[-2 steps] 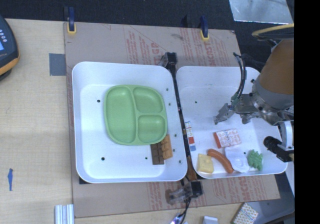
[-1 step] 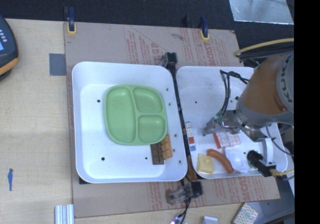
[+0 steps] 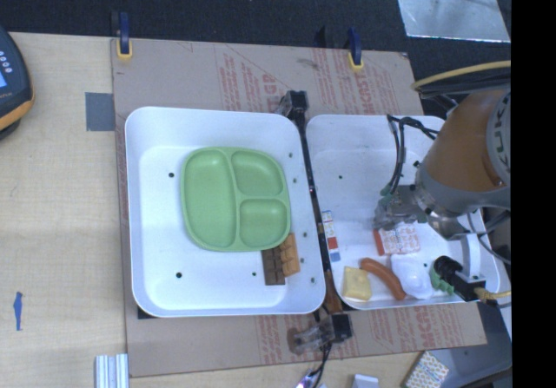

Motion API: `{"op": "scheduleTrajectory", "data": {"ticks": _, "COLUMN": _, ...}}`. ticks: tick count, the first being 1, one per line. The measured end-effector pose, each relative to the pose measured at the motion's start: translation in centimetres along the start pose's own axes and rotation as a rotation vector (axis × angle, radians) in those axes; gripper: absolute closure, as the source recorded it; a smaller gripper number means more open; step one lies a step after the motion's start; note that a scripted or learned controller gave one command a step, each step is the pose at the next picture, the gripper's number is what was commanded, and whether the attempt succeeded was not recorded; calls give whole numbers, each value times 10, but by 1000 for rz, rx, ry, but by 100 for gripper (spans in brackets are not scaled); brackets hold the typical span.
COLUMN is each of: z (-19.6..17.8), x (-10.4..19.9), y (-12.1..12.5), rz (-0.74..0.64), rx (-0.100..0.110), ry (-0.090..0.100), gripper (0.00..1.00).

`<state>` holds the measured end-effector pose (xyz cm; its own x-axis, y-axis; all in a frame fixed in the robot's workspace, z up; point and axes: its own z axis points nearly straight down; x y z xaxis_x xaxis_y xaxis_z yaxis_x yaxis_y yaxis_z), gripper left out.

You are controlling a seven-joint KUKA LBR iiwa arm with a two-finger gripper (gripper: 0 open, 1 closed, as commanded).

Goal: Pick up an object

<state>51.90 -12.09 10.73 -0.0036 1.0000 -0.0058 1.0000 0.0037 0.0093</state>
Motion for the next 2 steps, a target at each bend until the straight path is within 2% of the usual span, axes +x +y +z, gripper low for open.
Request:
{"op": "scheduleTrajectory", "data": {"ticks": 1, "z": 1, "x": 0, "y": -1, "rz": 0, "rx": 1, "ry": 0, "gripper": 0}}
{"op": "scheduleTrajectory", "data": {"ticks": 2, "z": 16, "x": -40, "y": 106, "rz": -4, "rx": 2, "ry": 2, "gripper": 0}}
